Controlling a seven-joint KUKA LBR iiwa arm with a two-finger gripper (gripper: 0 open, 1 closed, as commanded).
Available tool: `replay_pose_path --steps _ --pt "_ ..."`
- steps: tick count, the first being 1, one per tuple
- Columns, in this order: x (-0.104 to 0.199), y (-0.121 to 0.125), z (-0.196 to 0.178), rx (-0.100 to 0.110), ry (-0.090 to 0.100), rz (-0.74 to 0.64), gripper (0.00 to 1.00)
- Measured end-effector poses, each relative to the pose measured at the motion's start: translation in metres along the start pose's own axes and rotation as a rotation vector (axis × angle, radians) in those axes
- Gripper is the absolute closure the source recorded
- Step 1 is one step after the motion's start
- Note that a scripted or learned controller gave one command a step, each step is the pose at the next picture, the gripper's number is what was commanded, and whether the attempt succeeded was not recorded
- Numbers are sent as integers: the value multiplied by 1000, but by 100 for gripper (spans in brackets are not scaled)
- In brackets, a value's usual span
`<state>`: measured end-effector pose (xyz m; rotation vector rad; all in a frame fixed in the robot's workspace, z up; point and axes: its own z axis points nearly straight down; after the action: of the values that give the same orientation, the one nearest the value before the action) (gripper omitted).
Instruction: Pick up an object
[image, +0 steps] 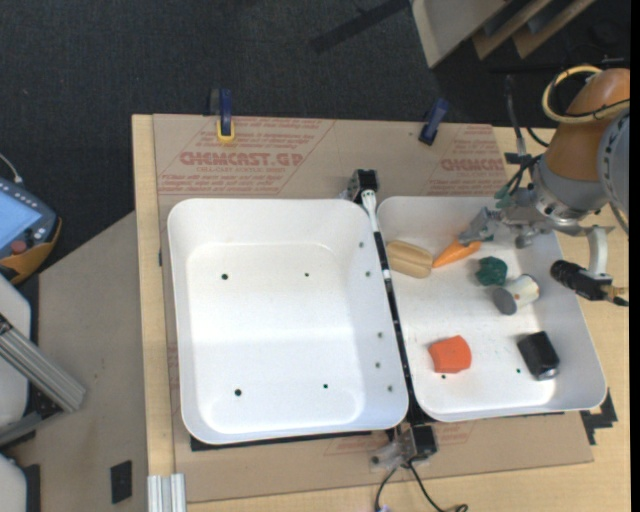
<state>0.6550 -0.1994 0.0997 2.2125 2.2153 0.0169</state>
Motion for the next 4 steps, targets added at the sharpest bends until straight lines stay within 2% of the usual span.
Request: replay_pose_path --steps 1,2,3,4 --pt "16 9 4 -11 -5 0 0" --pt "13 -105 13 21 1 6 0" --pt "14 -100 3 13 -1 3 100" --pt "78 -125 -26 17 4 -3 100"
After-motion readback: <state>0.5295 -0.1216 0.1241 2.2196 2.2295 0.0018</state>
